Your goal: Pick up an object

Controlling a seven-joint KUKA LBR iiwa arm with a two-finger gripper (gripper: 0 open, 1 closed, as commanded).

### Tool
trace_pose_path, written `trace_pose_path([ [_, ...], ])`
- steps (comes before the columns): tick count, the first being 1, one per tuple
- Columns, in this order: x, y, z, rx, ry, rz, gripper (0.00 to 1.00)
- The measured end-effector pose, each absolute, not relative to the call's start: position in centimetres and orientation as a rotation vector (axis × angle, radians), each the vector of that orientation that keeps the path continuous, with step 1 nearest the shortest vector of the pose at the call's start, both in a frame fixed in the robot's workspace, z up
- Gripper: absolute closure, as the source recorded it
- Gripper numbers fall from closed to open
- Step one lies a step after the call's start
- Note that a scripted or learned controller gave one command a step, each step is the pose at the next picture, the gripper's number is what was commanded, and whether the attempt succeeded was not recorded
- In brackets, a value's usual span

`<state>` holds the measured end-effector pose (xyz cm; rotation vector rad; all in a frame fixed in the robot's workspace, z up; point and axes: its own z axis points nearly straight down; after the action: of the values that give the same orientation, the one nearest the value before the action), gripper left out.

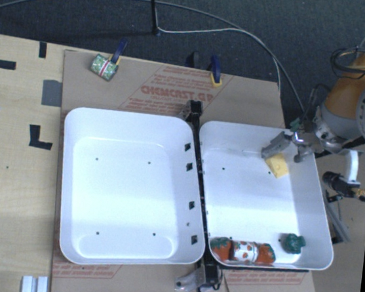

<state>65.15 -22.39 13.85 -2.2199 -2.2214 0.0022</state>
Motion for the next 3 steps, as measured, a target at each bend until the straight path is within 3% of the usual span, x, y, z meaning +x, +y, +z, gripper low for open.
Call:
trace_pose_path([
  [1, 63.6, -22.4, 16.3, -2.222, -2.223, 0.000, 0.00],
  [2, 61.8, -22.4, 15.2, -2.220, -2.221, 0.002, 0.00],
  [3, 63.0, -22.4, 14.1, -2.220, -2.222, 0.000, 0.00],
])
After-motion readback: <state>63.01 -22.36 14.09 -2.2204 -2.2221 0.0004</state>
